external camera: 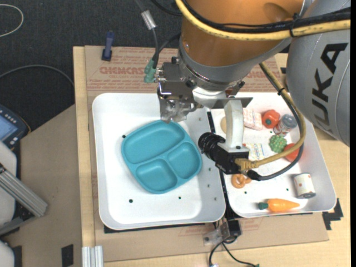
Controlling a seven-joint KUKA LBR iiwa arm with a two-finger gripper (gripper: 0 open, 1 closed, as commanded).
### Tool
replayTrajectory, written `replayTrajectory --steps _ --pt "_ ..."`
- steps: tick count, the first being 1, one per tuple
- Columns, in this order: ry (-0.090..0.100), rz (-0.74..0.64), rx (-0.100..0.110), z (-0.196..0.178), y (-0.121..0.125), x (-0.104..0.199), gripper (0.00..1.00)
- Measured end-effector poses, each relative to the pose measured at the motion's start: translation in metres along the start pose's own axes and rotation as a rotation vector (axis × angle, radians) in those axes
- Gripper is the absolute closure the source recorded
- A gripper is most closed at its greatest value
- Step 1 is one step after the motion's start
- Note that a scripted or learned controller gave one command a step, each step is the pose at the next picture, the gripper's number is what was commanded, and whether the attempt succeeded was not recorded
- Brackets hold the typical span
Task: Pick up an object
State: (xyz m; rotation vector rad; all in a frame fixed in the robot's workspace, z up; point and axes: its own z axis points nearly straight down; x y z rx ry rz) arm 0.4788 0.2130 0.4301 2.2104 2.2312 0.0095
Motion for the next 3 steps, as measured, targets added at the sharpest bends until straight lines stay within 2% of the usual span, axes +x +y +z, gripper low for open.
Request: replayTrajectory --steps 1,2,3 --pt "-0.006 0.015 0.009 0.023 0.000 -0.057 1.00" --pt "0.004 0.001 -0.006 -0.065 0.001 0.016 1.00" --pt "-0.006 0.016 0.011 -0.022 0.000 -0.044 1.00"
